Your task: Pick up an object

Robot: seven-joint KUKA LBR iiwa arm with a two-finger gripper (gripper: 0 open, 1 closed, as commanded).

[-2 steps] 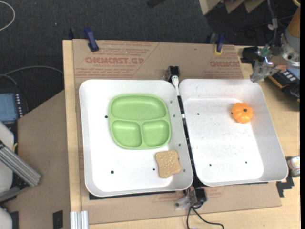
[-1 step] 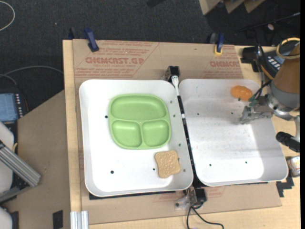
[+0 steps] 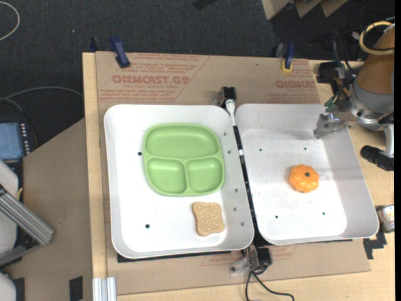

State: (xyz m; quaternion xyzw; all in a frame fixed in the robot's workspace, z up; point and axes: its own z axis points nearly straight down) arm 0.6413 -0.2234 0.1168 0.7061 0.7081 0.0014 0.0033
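Observation:
A small orange pumpkin (image 3: 304,178) lies in the right bin (image 3: 269,143), near its middle right. A tan slice of bread (image 3: 208,218) rests in the left bin (image 3: 122,187), just below a green three-compartment plate (image 3: 183,158). My gripper (image 3: 327,125) hangs over the right bin's far right corner, well above and right of the pumpkin. Nothing shows between its tips.
The arm's grey wrist with its orange band (image 3: 376,74) reaches in at the right edge. Both bins sit on a cardboard sheet (image 3: 156,80) held by blue clamps (image 3: 119,52). Cables run between the bins and at the front.

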